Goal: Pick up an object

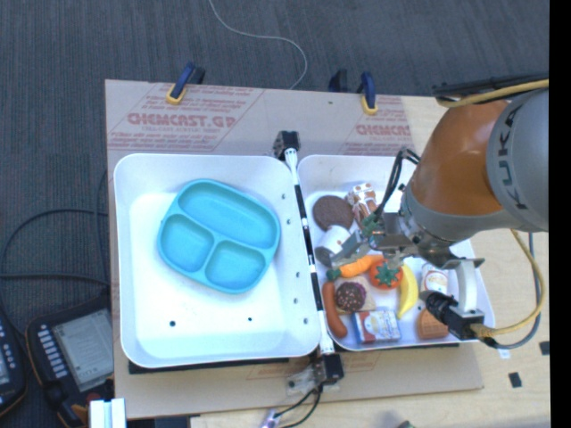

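Note:
The right bin holds a heap of toy food. A brown round patty and a striped piece lie at its far side. An orange carrot, a red tomato with a green top and a yellow banana lie in the middle. A dark donut, a red sausage and a small box lie near the front. My gripper hangs low over the middle of this bin, just above the carrot and tomato. The wrist hides what is directly beneath it.
The left bin holds a blue divided plate. A black divider rail runs between the bins. A white cup, a white can and a brown bread piece crowd the right bin. A yellow cable loops at the right.

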{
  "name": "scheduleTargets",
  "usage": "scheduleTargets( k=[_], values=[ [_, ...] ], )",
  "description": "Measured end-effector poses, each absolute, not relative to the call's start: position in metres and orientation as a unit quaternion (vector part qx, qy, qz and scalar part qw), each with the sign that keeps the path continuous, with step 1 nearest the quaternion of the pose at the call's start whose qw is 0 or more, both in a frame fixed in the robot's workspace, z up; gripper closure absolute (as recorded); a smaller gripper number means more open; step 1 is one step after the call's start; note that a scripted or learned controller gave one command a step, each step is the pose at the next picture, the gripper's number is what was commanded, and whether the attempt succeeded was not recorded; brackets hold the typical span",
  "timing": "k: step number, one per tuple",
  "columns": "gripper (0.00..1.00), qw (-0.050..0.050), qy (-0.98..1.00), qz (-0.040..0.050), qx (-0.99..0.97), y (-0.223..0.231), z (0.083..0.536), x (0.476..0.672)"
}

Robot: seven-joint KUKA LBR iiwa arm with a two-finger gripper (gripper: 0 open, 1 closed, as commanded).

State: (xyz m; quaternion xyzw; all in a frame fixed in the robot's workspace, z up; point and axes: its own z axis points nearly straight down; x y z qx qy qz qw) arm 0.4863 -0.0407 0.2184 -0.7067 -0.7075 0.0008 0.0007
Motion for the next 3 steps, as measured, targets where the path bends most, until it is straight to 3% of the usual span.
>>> scheduleTargets(
  k=[1, 2, 3],
  values=[
    [0.0, -0.001, -0.707, -0.0003, -0.708, -0.099, 0.087, 0.485],
    [1.0, 0.0, -0.707, -0.0003, -0.707, -0.099, 0.096, 0.485],
    [1.0, 0.001, -0.708, 0.0009, -0.707, -0.042, 0.183, 0.514]
  ],
)
